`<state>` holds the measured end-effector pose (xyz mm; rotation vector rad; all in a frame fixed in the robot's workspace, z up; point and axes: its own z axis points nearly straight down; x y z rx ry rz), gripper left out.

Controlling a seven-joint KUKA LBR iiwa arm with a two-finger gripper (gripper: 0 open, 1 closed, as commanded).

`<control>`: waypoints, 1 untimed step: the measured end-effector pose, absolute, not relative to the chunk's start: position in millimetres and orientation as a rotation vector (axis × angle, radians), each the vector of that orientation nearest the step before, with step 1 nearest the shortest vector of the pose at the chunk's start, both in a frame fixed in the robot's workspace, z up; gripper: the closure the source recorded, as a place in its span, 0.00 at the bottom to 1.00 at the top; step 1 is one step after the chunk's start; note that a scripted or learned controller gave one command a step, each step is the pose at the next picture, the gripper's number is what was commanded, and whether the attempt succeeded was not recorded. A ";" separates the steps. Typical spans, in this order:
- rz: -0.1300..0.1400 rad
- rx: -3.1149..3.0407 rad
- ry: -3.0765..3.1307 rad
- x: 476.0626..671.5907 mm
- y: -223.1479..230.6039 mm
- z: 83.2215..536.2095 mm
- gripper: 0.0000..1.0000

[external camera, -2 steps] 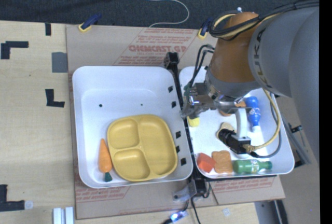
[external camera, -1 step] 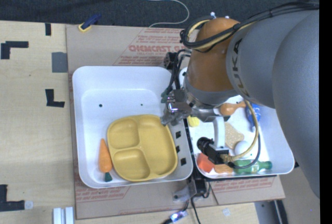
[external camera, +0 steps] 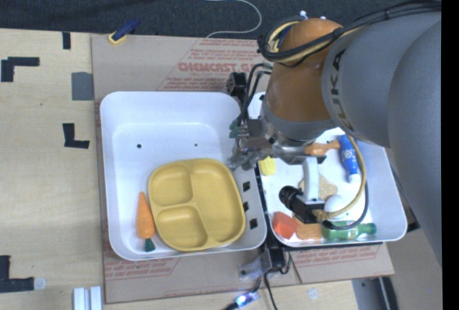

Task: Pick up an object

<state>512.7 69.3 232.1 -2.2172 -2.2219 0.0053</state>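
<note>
1. Camera view shows the tool (external camera: pixel 242 151) low over the seam between the two bins, at the right wall of the left bin (external camera: pixel 115 158) and just above the yellow divided plate (external camera: pixel 195 202). Nothing is visibly held between its parts, and whether it is released or clenched cannot be told from this angle.
2. Candidate objects lie on both sides. An orange carrot (external camera: pixel 145 219) rests in the left bin, touching the plate's left edge. The right bin (external camera: pixel 391 226) carries a clutter of small things, among them a small yellow block (external camera: pixel 267 166) just beside the tool, a blue marker (external camera: pixel 348 156) and a green item (external camera: pixel 348 232) near the front wall.
3. By the look of it, the step in hand is the approach, with no grasp yet made. The next move calls for settling on one object, likely the yellow block, and centring over it.
4. The arm (external camera: pixel 358 86) reaches in from the right, its orange band above the wrist, the wrist pointing steeply down.
</note>
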 end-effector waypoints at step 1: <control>0.007 -2.215 -2.222 521.4 74.0 227.5 1.00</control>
